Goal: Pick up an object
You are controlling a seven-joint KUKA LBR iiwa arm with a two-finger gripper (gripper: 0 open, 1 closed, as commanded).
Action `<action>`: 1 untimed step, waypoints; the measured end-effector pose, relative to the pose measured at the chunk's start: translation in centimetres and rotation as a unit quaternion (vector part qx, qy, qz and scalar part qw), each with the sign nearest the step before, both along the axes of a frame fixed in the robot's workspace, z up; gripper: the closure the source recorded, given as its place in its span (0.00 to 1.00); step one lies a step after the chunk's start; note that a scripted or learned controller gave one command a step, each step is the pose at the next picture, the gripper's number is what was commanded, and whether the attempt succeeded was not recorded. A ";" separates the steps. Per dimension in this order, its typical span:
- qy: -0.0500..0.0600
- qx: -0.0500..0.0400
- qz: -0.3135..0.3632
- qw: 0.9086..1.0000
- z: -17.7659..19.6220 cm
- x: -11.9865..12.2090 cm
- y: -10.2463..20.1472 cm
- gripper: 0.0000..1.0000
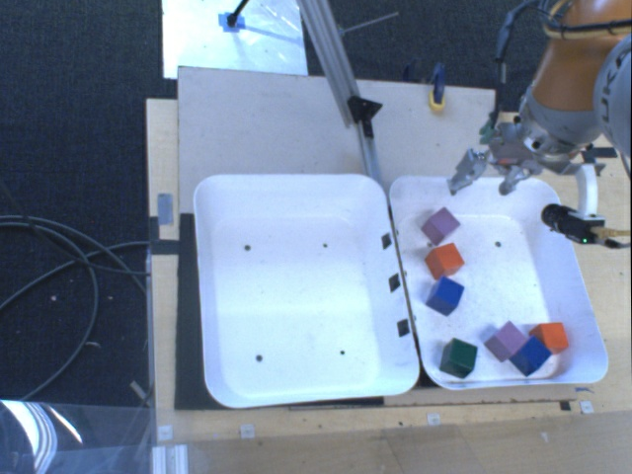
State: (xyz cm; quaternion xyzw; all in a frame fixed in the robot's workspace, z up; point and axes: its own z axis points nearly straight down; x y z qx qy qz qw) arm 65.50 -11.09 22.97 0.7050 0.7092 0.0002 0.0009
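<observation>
A pale wooden bench (267,117) carries two shallow white bins side by side: the left bin (296,289) and the right bin (583,304), their rims touching. A yellow clamp (435,93) sits at the bench's far edge.

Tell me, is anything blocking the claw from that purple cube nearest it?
Nothing visible. The gripper hangs open above the right bin's far edge, and the purple cube lies just below it, top uncovered.

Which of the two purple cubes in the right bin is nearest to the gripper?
The purple cube at the bin's far end, just below the gripper. The other purple cube lies at the near edge, touching a blue cube.
</observation>
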 end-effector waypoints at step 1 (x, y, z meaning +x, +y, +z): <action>0.001 0.000 -0.002 1.000 -8.2 3.0 -2.7 0.00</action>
